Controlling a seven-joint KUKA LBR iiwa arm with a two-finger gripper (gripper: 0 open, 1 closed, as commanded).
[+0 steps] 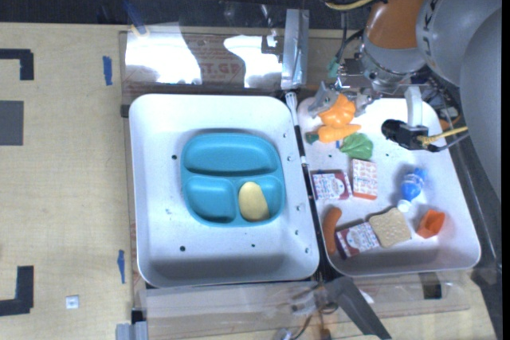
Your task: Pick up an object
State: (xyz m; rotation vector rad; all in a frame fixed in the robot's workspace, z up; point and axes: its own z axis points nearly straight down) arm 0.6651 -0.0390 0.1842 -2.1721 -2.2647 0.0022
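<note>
I'm seeing the end effector (344, 95) gripping an orange toy (338, 112) above the right bin (462, 251); two packets (348, 182) lying below it, labels unreadable.

Tray (231, 151) in left bin (159, 235), potato (253, 201) inside.

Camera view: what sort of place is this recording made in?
Likely a robot lab bench for pick trials: two white bins, toy food such as an orange carrot, and a grey arm reaching in.
</note>
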